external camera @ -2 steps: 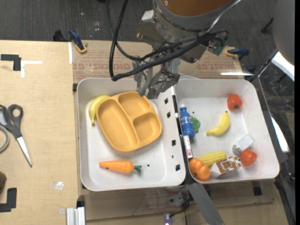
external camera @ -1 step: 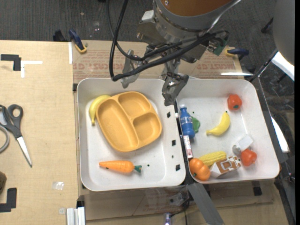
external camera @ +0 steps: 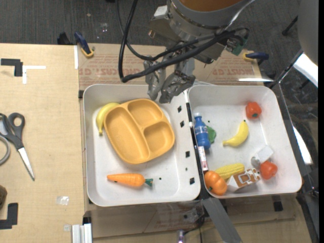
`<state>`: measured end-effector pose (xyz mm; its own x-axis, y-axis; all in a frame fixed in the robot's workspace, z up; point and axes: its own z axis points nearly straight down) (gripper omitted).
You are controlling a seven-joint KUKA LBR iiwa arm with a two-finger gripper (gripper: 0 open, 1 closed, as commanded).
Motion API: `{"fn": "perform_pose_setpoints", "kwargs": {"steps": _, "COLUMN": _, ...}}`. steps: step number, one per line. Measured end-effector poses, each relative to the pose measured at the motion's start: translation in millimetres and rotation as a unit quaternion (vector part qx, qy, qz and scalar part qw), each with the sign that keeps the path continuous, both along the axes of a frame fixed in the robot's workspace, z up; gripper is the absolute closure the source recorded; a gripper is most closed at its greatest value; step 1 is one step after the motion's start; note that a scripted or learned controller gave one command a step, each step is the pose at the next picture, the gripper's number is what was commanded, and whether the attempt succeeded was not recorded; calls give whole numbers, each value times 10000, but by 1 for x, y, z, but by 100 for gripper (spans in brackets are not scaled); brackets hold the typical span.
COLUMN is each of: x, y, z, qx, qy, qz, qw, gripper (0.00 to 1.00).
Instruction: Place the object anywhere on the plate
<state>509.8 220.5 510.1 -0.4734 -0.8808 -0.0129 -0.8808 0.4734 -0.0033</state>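
Observation:
A yellow three-compartment plate (external camera: 139, 130) lies in the left bin (external camera: 91, 151) with nothing on it. A yellow banana (external camera: 104, 115) is tucked against the plate's left rim, and an orange carrot (external camera: 126, 179) lies in front of the plate. My gripper (external camera: 164, 92) hangs over the back edge of the left bin, just behind the plate's far right corner. Its grey fingers (external camera: 154, 89) stand apart, open, with nothing between them. The arm's body covers the bench behind.
The right bin (external camera: 281, 135) holds a blue bottle (external camera: 201, 131), a second banana (external camera: 238, 134), a red fruit (external camera: 253, 110), corn (external camera: 230, 170), an orange (external camera: 215, 183) and a small carton (external camera: 248, 177). Scissors (external camera: 17, 140) lie on the wooden bench at the left.

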Motion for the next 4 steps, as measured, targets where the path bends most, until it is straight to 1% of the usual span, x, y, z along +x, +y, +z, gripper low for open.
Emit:
{"fn": "perform_pose_setpoints", "kwargs": {"steps": 1, "x": -20, "y": -1, "z": -18, "qx": -38, "qy": 41, "qz": -78, "qw": 10000, "gripper": 100}}
{"fn": "perform_pose_setpoints", "kwargs": {"steps": 2, "x": 4, "y": -8, "z": -19, "qx": -34, "qy": 34, "qz": -492, "qw": 9988, "gripper": 100}}
{"fn": "perform_pose_setpoints", "kwargs": {"steps": 3, "x": -22, "y": 0, "z": -18, "qx": -38, "qy": 38, "qz": -336, "qw": 9994, "gripper": 100}}
{"fn": "perform_pose_setpoints", "kwargs": {"steps": 4, "x": -12, "y": -2, "z": -18, "qx": -31, "qy": 34, "qz": -721, "qw": 9974, "gripper": 100}}
